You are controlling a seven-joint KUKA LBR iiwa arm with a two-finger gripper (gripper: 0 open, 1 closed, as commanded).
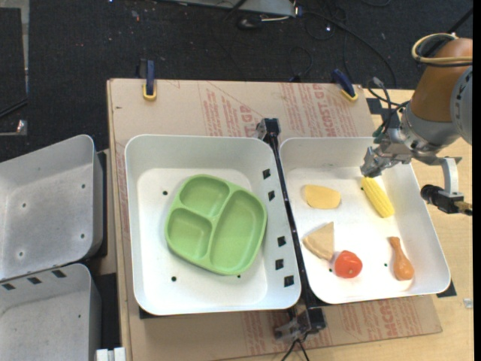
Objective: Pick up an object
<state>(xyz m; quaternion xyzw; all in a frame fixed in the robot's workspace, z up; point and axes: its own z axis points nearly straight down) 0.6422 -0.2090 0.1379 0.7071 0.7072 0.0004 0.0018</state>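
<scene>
The right bin (428, 224) holds a yellow corn cob (378, 196), a yellow oval piece (322, 196), a tan wedge (322, 240), a red tomato (347, 265) and an orange drumstick (400, 259). My gripper (373, 165) hangs at the far end of the corn cob, just above its top tip. Nothing shows between the gripper and the cob. The left bin (143, 201) holds a green divided plate (216, 223).
Both bins sit on a cardboard sheet (225, 104) held by clamps (149, 80) at the back. White bin lids (45, 201) lie to the left of the bench. The arm's grey body and orange band (440, 89) reach in over the right bin's far right corner.
</scene>
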